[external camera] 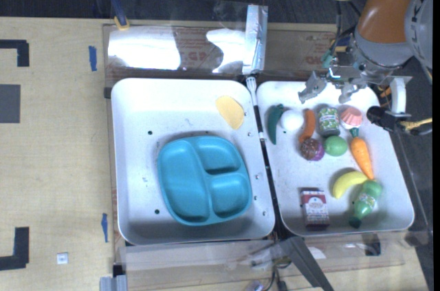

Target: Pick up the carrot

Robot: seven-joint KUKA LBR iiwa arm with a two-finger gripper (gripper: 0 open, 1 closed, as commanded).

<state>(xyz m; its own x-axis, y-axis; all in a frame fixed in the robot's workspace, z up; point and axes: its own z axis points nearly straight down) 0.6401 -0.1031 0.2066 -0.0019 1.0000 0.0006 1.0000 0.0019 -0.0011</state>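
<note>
The carrot [361, 155] is orange with a green top and lies near the right side of the right bin [395, 214], its tip pointing toward the front. My gripper [329, 91] hangs over the back of that bin, up and to the left of the carrot and apart from it. Its fingers [310, 88] are spread open, with nothing between them.
Crowded round the carrot are a pink cupcake [351, 116], a green ball [335, 145], a small can [328, 119], a purple item [312, 148], a banana [347, 181] and a green bottle [363, 201]. A red box [314, 205] lies at the front. The left bin holds a blue divided plate [205, 177].
</note>
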